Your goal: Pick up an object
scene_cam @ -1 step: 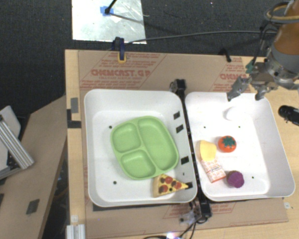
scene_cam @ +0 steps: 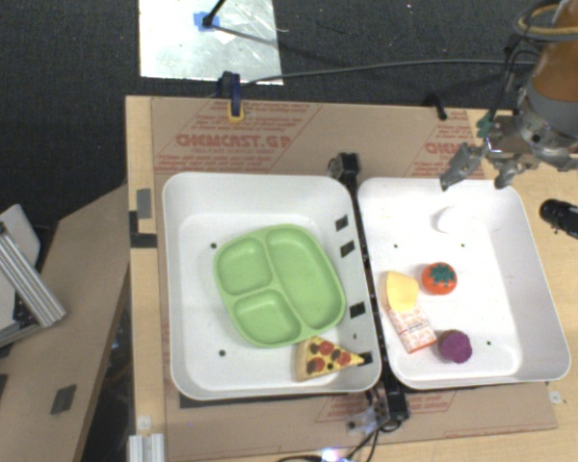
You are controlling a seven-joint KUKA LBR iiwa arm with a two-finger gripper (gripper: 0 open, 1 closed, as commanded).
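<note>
— What do we have in the left bin [scene_cam: 188, 258]?
— A divided tray [scene_cam: 277, 283], pizza slice [scene_cam: 324, 357] in front.
— And the right bin [scene_cam: 520, 258]?
— We see tomato [scene_cam: 439, 277], cheese wedge [scene_cam: 398, 290], carton [scene_cam: 413, 329], plum [scene_cam: 454, 346].

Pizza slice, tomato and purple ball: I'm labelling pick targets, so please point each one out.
Pizza slice [scene_cam: 325, 357], camera view, middle of its topping.
Tomato [scene_cam: 439, 278], camera view, its red body.
Purple ball [scene_cam: 455, 346], camera view, its top face.

The gripper [scene_cam: 482, 169] hangs open above the right bin's [scene_cam: 535, 248] far edge; a tomato [scene_cam: 440, 277], cheese wedge [scene_cam: 399, 290], carton [scene_cam: 415, 329] and purple ball [scene_cam: 455, 346] lie inside.
</note>
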